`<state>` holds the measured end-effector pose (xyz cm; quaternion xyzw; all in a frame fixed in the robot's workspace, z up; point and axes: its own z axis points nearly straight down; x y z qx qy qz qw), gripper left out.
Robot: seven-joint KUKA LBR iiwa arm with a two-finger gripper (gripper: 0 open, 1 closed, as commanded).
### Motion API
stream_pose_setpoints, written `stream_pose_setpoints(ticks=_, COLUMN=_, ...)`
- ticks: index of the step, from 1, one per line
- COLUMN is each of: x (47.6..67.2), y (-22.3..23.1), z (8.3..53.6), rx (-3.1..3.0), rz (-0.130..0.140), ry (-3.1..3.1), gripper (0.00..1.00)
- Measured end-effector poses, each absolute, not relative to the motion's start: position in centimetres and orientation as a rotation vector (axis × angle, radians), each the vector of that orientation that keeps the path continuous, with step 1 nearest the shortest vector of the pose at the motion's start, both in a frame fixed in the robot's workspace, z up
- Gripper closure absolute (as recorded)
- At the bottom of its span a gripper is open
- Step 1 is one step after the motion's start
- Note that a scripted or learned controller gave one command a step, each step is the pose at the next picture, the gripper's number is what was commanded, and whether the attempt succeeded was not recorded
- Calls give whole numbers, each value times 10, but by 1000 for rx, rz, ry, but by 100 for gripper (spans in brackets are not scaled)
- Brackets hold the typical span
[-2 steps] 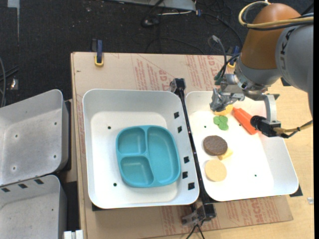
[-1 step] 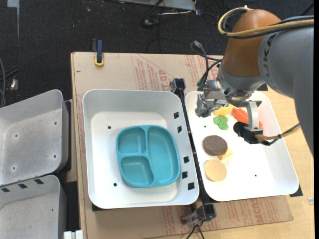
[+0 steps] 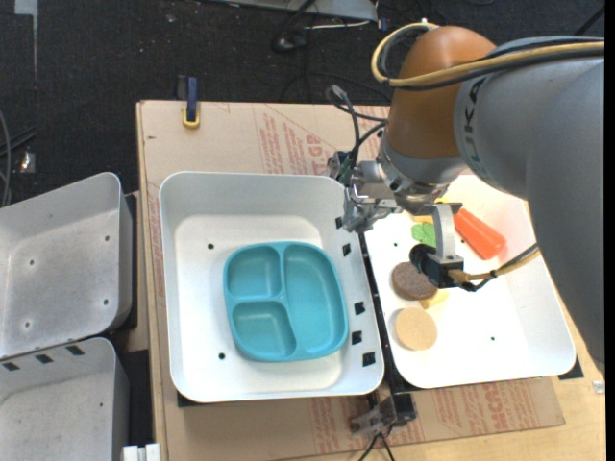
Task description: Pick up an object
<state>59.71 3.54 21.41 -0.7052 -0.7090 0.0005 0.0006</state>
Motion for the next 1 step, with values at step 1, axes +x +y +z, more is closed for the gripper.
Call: stream_pose_setpoints(ticks=1, x=584, y=86, z=229, rx=-2214, rz=-1, ry=-2229, gripper=100)
